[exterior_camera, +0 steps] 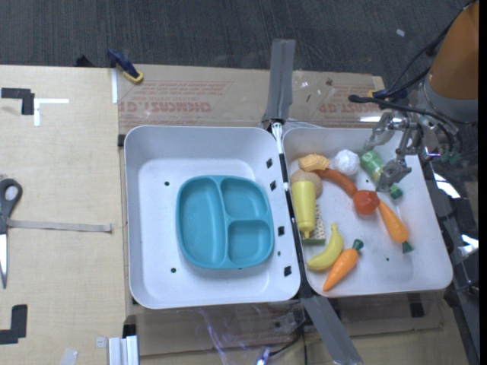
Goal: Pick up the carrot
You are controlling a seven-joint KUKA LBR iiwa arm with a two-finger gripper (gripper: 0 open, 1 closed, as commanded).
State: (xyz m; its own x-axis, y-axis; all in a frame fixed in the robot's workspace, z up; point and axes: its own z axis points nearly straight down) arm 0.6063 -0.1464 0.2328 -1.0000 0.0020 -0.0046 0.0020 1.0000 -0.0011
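My end effector (396, 169), fingers slightly apart and empty, above the right bin (426, 276); should descend astride the carrot (341, 268).

The arm (456, 44) was cut off by the right edge. The gripper (392, 169) partly hid a green toy (371, 163).
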